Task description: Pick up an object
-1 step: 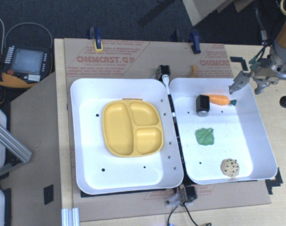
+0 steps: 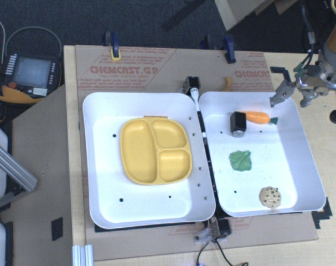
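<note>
Camera view, right-hand bin [image 2: 300,148]: four small things lie on its white floor, any of which would answer the task. Nearest the claw is the orange carrot [image 2: 257,117], a toy by the look of it, lying on its side toward the upper part of the bin with its green tip pointing right. It touches or nearly touches a black block [image 2: 238,123] at its blunt end. I judge the carrot light, stiff and rather smooth; its taper would let it squirt out of a grip, so take it across the thick middle, away from the block. Lower down lies a green leaf-like piece [image 2: 241,160], probably soft and flat, awkward to pinch. Near the lower edge sits a speckled cookie [image 2: 270,197], low and round, well apart from the rest, best taken across its width.

Claw [image 2: 294,93]: it hangs over the upper right rim of this bin, its fingers spread and carrying nothing.

Left-hand bin [image 2: 101,193] holds a yellow divided plate [image 2: 155,150]. Both bins rest on the desk [image 2: 79,71].
</note>
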Controlling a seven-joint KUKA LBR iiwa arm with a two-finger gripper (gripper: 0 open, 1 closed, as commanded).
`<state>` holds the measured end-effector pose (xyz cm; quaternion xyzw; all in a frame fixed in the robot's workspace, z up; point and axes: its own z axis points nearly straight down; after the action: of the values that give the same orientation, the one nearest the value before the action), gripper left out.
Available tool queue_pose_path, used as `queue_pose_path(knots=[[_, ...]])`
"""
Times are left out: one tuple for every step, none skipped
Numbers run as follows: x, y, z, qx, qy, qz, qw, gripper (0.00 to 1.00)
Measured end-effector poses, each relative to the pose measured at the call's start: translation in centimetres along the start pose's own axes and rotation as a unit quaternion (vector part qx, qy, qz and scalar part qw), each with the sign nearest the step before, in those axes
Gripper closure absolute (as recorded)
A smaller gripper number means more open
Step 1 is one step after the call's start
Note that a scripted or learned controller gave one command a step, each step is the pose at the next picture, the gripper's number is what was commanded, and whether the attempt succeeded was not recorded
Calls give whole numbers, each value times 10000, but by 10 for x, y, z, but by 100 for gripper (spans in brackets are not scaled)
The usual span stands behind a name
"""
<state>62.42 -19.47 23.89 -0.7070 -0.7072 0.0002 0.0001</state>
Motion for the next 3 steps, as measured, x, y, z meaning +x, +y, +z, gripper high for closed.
queue_pose_path(knots=[[3,1,63,29,8,-2,10000,0],[13,1,123,31,12,-7,10000,0],[13,1,155,8,-1,0,10000,0]])
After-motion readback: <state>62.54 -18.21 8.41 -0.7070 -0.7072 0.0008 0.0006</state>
